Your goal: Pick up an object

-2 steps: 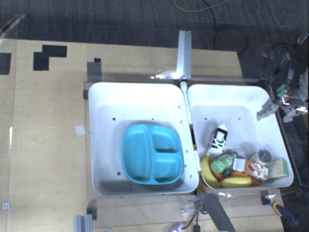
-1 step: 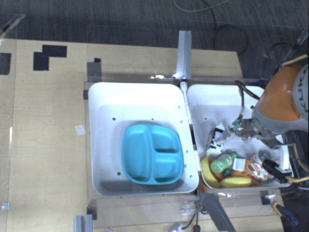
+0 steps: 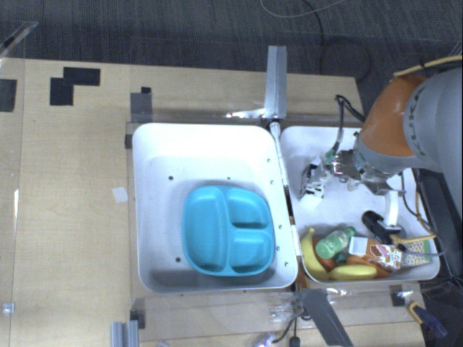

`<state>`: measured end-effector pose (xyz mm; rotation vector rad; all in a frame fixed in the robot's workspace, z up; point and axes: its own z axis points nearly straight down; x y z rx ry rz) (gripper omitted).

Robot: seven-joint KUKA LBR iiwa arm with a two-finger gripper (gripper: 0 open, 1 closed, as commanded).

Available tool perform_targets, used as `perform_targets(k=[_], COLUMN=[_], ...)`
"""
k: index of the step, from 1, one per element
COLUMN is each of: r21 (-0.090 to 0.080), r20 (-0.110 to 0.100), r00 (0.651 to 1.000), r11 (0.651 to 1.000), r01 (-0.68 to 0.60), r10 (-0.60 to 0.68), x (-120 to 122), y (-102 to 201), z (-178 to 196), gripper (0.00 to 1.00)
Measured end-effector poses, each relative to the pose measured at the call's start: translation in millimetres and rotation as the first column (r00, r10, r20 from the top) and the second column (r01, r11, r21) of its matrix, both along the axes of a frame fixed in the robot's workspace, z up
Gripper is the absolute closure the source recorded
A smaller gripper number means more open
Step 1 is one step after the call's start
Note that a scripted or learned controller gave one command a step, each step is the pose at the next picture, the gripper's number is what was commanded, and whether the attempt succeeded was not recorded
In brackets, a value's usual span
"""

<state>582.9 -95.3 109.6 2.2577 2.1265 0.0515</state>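
- Your end effector (image 3: 315, 179) hangs over the right bin (image 3: 318, 139); finger state can't be told.
- You see a glossy blue divided tray (image 3: 228, 230) and a curved banana (image 3: 340, 270).

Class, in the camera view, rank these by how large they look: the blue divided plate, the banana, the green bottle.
1. Blue divided plate
2. Banana, partly covered by other items
3. Green bottle
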Motion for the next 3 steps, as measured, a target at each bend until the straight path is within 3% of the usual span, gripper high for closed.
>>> perform_targets(k=[1,2,3], r21=[0.001,-0.015,0.005], r20=[-0.007,0.011,-0.048], r00=[1.000,0.978,0.944], r11=[1.000,0.978,0.945], r01=[-0.023,-0.207,-0.326], r10=[0.023,0.208,0.326], x=[58.1,28.5,-9.9], y=[7.6,10.6,83.0], z=[-0.9,0.8,73.4], gripper=[0.00,0.00,0.00])
